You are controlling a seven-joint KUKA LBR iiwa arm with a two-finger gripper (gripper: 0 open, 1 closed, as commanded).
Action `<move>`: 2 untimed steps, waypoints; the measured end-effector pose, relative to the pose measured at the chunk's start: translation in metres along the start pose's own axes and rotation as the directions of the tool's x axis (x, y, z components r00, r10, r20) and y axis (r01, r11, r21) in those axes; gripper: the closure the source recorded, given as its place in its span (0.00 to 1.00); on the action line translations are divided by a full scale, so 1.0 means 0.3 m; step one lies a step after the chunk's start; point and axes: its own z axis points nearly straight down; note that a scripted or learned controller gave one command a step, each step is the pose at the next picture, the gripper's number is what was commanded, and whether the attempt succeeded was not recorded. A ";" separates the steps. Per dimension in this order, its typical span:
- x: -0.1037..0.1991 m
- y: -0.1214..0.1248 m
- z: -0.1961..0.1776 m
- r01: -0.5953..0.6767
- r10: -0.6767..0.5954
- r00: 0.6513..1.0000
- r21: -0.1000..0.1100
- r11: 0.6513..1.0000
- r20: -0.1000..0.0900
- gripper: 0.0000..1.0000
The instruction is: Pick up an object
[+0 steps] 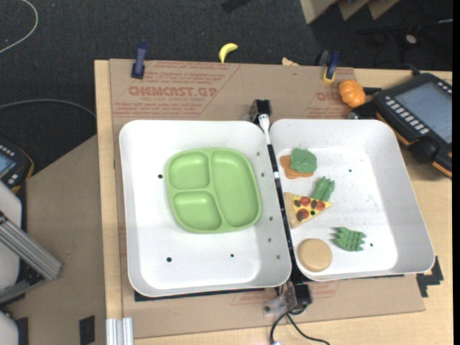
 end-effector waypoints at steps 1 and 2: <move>-0.022 0.002 0.154 0.005 -0.005 1.000 0.000 1.000 -0.001 1.00; 0.064 -0.001 0.736 0.007 -0.007 1.000 0.011 1.000 -0.007 1.00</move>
